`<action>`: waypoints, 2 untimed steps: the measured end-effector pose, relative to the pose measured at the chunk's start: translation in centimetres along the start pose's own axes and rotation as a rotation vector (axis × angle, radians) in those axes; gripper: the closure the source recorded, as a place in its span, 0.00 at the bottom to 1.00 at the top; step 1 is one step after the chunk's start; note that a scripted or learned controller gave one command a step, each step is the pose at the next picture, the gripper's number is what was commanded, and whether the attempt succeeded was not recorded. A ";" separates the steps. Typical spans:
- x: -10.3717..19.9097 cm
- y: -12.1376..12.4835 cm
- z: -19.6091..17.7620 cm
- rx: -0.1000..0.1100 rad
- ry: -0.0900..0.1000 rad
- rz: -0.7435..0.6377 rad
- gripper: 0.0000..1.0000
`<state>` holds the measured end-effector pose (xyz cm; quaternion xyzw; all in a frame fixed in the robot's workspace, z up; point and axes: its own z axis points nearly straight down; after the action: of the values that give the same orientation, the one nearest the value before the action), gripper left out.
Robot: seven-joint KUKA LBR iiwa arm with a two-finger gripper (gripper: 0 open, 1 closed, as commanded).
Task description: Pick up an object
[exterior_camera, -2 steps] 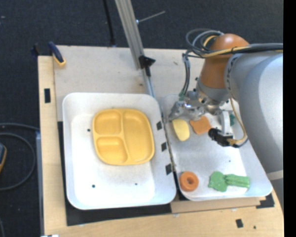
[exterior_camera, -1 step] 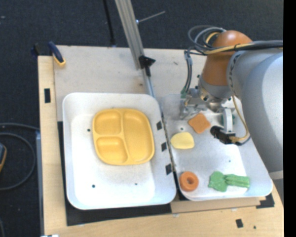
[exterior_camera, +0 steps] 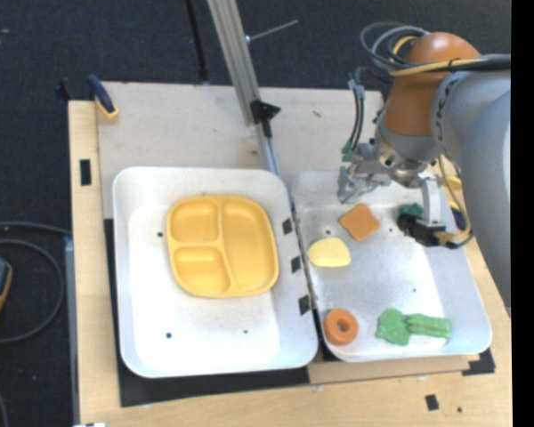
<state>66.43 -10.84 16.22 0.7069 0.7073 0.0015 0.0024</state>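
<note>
The right bin (exterior_camera: 445,278) holds several small objects. An orange-brown square piece (exterior_camera: 360,222) lies near its back. A pale yellow lump (exterior_camera: 329,253) rests at the left side. An orange ring (exterior_camera: 342,326) and a green toy (exterior_camera: 412,326) sit near the front. My gripper (exterior_camera: 351,185) hangs over the back left corner of this bin, just behind and left of the square piece. Nothing shows in its grasp.
A yellow divided plate (exterior_camera: 222,244) lies in the left bin (exterior_camera: 142,327). A slanted metal post (exterior_camera: 236,52) rises behind the bins. Black and green cable parts (exterior_camera: 420,225) hang off the arm over the right bin's back right.
</note>
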 end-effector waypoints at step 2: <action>4.4 -2.1 -4.4 0.006 0.002 -0.005 1.00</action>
<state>64.26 -6.41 20.59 0.7052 0.7090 0.0002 -0.0003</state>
